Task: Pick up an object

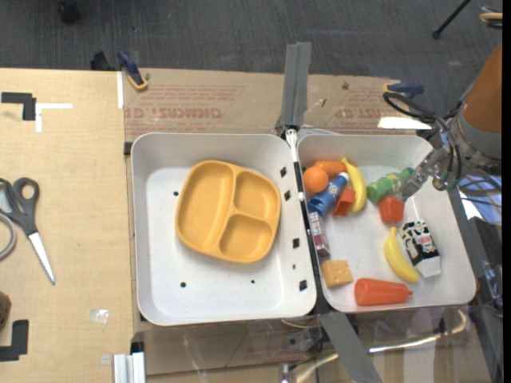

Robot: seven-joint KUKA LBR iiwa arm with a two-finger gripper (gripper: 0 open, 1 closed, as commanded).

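- Camera view: the arm is reaching in over the right bin point(459, 238), and its jaws point(417, 180) are hanging low at the bin's upper right (whether they are open or closed, I cannot tell).
- Nothing is showing between the jaws, so I am judging the pick as not yet made.
- The likeliest target is the red block point(391, 209), sitting just below the jaws, with the green toy point(386, 184) just beside them on the left.
- To do this well, the jaws should be centring over one piece alone and dropping straight, since the two neighbours are crowding each other.
- The red block is looking small, squat and matte, apart from the banana point(399, 257) and milk carton point(421, 246) lying farther below the jaws.
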